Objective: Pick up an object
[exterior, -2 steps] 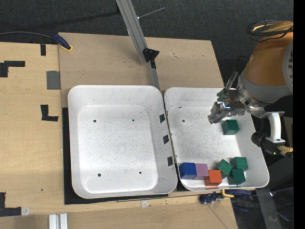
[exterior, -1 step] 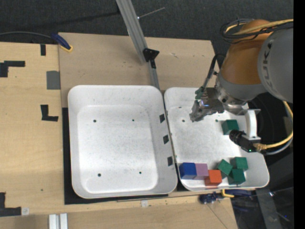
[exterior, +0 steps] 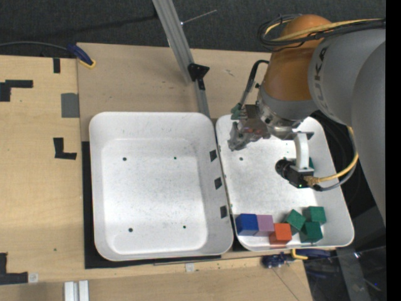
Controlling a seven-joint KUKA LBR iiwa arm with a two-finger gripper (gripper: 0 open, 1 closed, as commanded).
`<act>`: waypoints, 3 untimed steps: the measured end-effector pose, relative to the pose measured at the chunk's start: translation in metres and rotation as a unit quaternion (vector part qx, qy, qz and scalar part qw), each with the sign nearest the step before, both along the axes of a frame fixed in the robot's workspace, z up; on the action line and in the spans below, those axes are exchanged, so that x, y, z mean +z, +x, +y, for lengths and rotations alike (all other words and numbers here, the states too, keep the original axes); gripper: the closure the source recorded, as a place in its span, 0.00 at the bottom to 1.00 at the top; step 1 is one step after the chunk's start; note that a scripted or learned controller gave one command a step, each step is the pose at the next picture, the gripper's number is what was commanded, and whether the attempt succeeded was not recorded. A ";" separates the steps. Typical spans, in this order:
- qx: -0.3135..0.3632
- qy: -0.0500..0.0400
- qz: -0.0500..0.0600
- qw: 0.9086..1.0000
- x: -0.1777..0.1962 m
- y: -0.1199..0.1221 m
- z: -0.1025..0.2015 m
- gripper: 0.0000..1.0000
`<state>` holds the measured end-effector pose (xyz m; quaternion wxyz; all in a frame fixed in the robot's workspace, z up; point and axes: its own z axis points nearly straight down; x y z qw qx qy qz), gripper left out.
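The gripper [exterior: 240, 138] is held over the right bin's [exterior: 283, 242] far end, well apart from the blocks [exterior: 282, 226]; finger state cannot be told.

White bins [exterior: 150, 121] — blue block [exterior: 247, 223], lilac block [exterior: 265, 223], orange block [exterior: 282, 232], green blocks [exterior: 305, 222].

The arm [exterior: 351, 74] runs off the right edge, its bulk covering the right bin's [exterior: 250, 187] far corner. The gripper [exterior: 241, 137] beside it is blurred (finger gap unreadable). Green blocks [exterior: 307, 221] overlap, their count unclear.
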<state>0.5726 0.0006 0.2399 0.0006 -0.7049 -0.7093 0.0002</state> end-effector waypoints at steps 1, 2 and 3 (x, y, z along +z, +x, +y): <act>0.000 0.000 0.000 1.000 0.000 0.018 0.041 1.00; 0.000 0.000 0.000 1.000 -0.014 0.031 0.092 1.00; -0.002 -0.001 0.000 1.000 -0.013 0.031 0.089 0.00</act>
